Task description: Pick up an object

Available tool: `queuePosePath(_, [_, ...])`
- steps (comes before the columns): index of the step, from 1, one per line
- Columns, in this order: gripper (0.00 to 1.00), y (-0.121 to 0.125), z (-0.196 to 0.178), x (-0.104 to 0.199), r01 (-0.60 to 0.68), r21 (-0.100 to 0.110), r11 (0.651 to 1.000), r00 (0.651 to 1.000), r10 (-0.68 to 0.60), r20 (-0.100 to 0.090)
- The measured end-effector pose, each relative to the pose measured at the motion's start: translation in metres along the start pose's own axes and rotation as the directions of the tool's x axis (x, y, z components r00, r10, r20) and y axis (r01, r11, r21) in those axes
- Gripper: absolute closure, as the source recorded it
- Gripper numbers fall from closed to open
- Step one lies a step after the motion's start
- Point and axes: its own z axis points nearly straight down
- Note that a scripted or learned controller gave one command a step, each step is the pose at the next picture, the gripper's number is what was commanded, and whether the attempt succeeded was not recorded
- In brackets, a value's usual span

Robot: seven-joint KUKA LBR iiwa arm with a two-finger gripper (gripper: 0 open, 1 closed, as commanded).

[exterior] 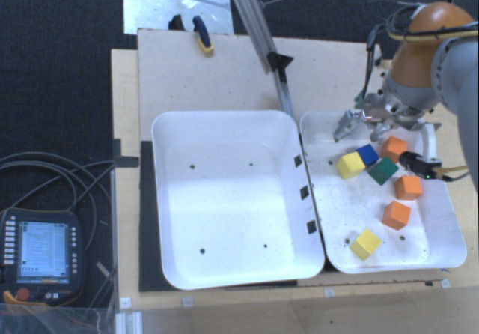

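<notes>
My gripper (352,126) is hovering with metal fingers apart and gripping nothing, inside the right bin (441,250), a shallow white plastic tray. Matte cubes are lying there; nearest is the yellow cube (349,165).

- Arm (455,63): smooth grey casing, rounded.
- Orange band (426,44) above the wrist, domed and glossy.
- Thin black cables (385,25) loop beside it.
- Gripper (358,124): pale metal, small dark fittings.

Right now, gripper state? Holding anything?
Gripper: open, holding nothing, above the right bin, up-left of the blocks.
</notes>
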Motion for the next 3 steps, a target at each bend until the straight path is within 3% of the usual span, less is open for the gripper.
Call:
queuePosePath(1, [0.0,0.001,0.037,0.001,0.001,-0.006,1.0,1.0,-0.001,0.001])
queuePosePath(2, [1.0,0.002,0.023,0.0,0.002,-0.01,1.0,1.0,-0.002,0.002])
queuePosePath(3, [1.0,0.009,-0.042,-0.001,0.002,-0.014,1.0,1.0,-0.002,0.003])
